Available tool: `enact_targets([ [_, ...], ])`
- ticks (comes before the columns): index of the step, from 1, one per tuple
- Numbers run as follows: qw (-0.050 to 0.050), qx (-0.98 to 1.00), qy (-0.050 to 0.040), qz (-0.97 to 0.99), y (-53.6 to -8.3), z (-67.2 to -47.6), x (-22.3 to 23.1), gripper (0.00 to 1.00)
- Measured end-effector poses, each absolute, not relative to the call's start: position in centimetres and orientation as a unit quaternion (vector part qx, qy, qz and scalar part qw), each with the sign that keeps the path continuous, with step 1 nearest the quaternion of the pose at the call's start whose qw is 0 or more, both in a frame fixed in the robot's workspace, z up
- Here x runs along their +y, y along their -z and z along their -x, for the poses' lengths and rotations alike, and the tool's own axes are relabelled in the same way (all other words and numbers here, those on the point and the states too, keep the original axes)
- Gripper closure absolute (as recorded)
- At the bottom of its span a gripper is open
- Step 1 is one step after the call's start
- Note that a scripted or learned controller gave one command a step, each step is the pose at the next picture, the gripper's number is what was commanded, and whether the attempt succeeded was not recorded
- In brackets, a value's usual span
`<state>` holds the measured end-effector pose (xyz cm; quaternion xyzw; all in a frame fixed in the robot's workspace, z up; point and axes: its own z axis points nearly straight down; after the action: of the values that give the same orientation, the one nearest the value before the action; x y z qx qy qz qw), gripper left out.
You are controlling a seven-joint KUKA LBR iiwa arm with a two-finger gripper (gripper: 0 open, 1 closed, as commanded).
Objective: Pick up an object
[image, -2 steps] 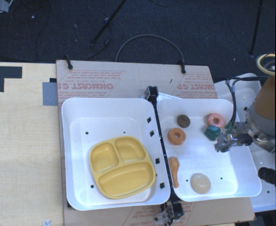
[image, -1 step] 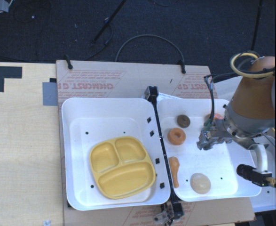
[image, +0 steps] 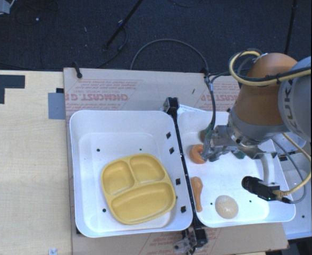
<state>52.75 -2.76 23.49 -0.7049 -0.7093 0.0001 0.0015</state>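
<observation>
My gripper [image: 211, 149] reaches down into the right bin [image: 251, 219], near its left wall. An orange round object [image: 197, 154] lies right beside the gripper on its left, partly covered by it. An orange spoon-shaped piece [image: 196, 192] lies along the left wall further forward. A pale cream ball [image: 226, 206] rests near the bin's front edge. The arm's grey and orange body hides the back right of this bin.
The left bin [image: 86, 142] holds a yellow divided plate [image: 138, 188] in its front half. A black divider rail [image: 180, 163] runs between the two bins. Cardboard sheets lie under the bins on the pale wooden bench.
</observation>
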Motion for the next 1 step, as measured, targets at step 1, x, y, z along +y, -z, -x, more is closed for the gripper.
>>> enact_targets([
  [1,0.002,-0.709,-0.0008,0.706,-22.18,-54.42,2.01,1.0],
])
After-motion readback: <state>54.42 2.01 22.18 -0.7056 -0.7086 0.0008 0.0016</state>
